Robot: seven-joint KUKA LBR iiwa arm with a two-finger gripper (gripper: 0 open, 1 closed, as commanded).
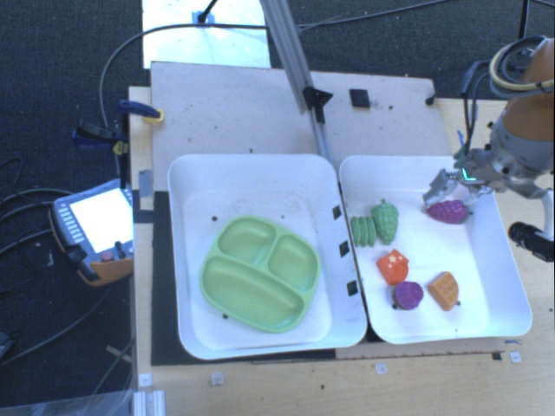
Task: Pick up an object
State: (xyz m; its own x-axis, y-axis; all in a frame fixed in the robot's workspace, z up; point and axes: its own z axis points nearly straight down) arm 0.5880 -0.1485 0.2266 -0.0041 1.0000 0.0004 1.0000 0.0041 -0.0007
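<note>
1. We see the desk [260,111], a pale flat board, carrying two shallow white bins side by side.
2. The left bin [186,189] holds a smooth green divided plate [258,272], rounded, with three compartments.
3. The right bin [512,302] holds small toy foods.
4. The gripper [451,191] sits near the right bin's far right corner, just above a purple grape bunch [448,212]; we cannot tell its finger state.
5. The bumpy bunch lies with its long axis across the bin, left to right.
6. Nearer the bin's middle we see a ridged green vegetable [385,221], a red piece [393,267], a purple piece [408,295] and an orange piece [443,290].
</note>
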